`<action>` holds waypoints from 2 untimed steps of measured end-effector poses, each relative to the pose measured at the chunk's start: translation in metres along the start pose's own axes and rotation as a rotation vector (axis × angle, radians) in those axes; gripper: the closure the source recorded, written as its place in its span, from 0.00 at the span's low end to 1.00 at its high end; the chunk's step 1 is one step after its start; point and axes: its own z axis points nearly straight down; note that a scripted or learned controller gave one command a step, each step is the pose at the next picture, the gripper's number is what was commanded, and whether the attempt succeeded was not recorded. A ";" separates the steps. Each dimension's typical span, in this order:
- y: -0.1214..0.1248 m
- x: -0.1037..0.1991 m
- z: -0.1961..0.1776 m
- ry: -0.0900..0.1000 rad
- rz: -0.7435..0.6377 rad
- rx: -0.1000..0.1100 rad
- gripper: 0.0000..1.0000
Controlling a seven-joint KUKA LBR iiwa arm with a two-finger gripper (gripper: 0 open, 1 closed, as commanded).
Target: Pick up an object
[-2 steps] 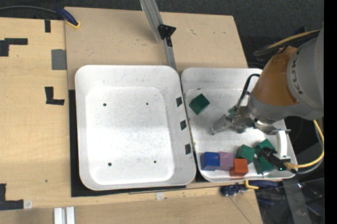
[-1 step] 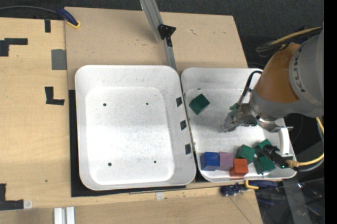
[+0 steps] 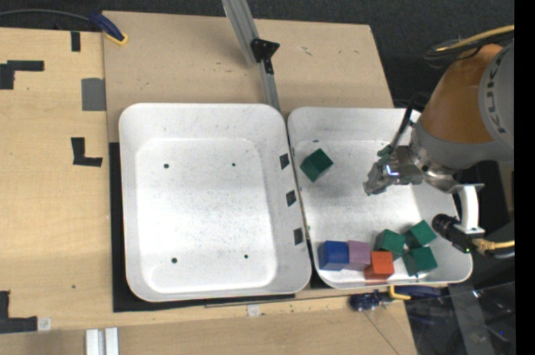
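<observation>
From above and at a slant, the right bin (image 3: 351, 124) is the landmark, and everything that matters lies inside it or against it. The arm (image 3: 468, 111) comes in over the bin's right rim, and the gripper (image 3: 382, 176) hangs above the bare middle of its floor; it is a small grey blur, so I cannot tell whether the jaws are apart or together, and I see nothing held there. A lone green block (image 3: 316, 164) sits tilted near the bin's left wall, a little way from the gripper. Along the bin's near edge the rest crowd together: a blue block (image 3: 334, 254), a pale purple block (image 3: 359, 252) touching it, an orange block (image 3: 381, 264), and a knot of green blocks (image 3: 410, 246) toward the near right corner. The left bin (image 3: 134, 178) lies beside the right bin, their rims touching. To my eye the risk is a descent onto bare floor, since the gripper hangs between the lone block and the cluster, over neither. Going for the cluster, the jaws could land on two touching blocks and nudge them apart without catching one. How many green blocks are in that knot is hard to say, and the wrist hides part of the bin's right wall.
</observation>
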 end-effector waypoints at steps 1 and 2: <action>0.005 -0.003 -0.063 -0.001 0.000 -0.002 1.00; 0.006 -0.003 -0.086 0.000 0.001 0.002 1.00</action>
